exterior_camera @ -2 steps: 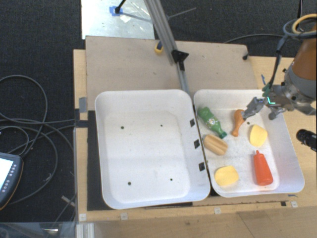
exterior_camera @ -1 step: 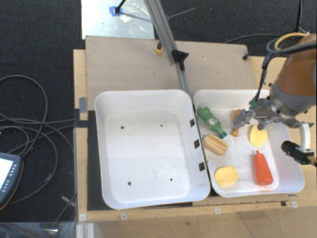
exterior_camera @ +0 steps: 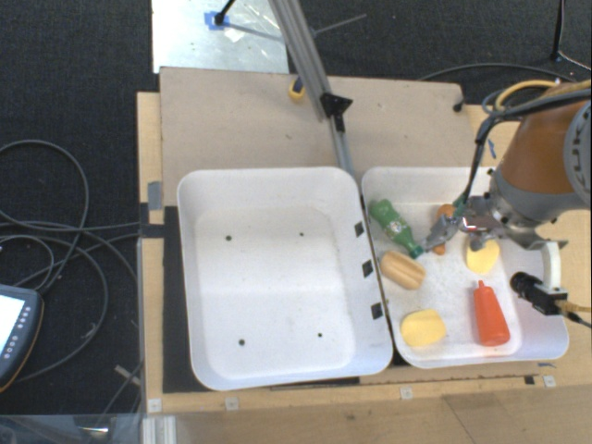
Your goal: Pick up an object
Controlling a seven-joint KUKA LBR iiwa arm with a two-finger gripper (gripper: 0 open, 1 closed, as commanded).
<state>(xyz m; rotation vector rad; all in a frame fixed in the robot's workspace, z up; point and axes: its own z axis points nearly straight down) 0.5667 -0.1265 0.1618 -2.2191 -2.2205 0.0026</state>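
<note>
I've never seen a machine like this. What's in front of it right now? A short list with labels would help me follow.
arm: grey with an orange band, reaching in from the right over the right bin
tool: low over the right bin's upper part, beside a small orange item
right bin contents: green bottle, tan bread roll, two yellow pieces, red bottle
left bin: white, four small dark holes
held: nothing visibly gripped

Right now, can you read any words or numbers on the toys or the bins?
No words or numbers can be read.
Green bottle: its label is too blurred to read.
Red bottle: no writing shows.
Screen at the left edge: too small and washed out to read.
</note>
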